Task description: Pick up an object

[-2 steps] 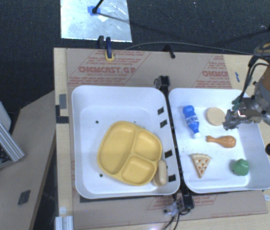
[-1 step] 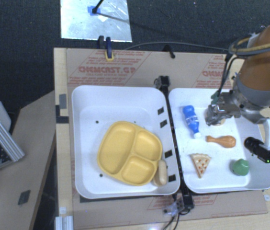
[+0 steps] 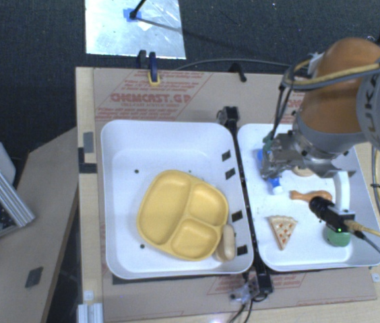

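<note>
Partly hidden claw [image 3: 275, 173], fingers unclear, right bin [image 3: 311, 258]

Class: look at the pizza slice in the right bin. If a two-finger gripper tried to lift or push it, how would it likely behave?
The pizza slice lies flat on the bin floor, so fingers may struggle to get under it. It looks like thin toy plastic, probably light and stiff. Flat and wedge-shaped, it would likely slide when pushed, not roll.

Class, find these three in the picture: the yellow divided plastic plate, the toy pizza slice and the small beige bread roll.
Yellow divided plastic plate [image 3: 176, 210], camera view, on its large left compartment.
Toy pizza slice [image 3: 283, 230], camera view, on its middle.
Small beige bread roll [image 3: 227, 242], camera view, on its middle, beside the plate's rim.
</note>
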`<state>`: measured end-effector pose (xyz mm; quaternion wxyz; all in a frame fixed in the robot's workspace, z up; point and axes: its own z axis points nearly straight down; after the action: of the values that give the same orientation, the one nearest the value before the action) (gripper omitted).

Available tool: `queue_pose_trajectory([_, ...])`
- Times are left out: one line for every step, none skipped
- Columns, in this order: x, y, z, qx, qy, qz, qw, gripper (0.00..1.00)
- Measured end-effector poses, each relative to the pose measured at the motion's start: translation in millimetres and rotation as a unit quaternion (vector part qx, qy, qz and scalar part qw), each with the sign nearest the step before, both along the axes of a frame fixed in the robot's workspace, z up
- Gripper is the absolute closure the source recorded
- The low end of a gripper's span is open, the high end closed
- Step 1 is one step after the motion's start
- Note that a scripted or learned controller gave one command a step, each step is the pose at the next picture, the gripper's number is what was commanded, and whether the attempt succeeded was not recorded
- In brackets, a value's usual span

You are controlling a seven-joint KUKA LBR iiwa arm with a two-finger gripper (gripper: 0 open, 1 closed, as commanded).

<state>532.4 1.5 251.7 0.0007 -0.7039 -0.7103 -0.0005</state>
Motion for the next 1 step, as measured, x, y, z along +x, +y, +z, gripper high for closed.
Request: queue_pose_trajectory([16.1, 53.8, -20.1, -0.0001, -0.001, 0.000, 1.0000, 1.00])
